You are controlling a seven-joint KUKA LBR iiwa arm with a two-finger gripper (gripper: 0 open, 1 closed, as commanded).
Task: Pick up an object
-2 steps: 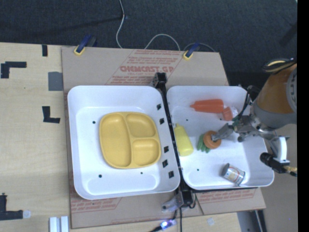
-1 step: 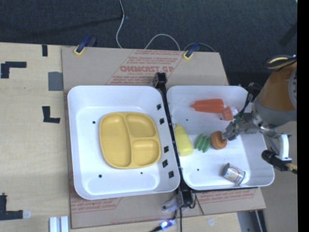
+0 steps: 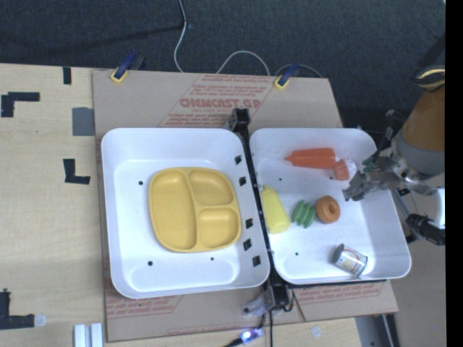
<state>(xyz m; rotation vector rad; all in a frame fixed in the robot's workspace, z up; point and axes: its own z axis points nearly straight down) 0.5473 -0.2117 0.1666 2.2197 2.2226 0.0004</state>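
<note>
At right bin (image 3: 376, 226) edge: tool (image 3: 359, 186) beside carrot (image 3: 312, 157)

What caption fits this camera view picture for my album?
Robot gripper hovers at the right bin by toy food; a yellow tray sits in the left bin.

Tray (image 3: 194, 210) in left bin (image 3: 123, 157); can (image 3: 349, 259) in right bin (image 3: 383, 266).

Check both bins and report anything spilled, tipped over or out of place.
Little stands out. The small metal can lies on its side in the right bin, and the orange bottle lies flat. Nothing looks spilled or broken. The yellow tray sits level in the left bin.
</note>
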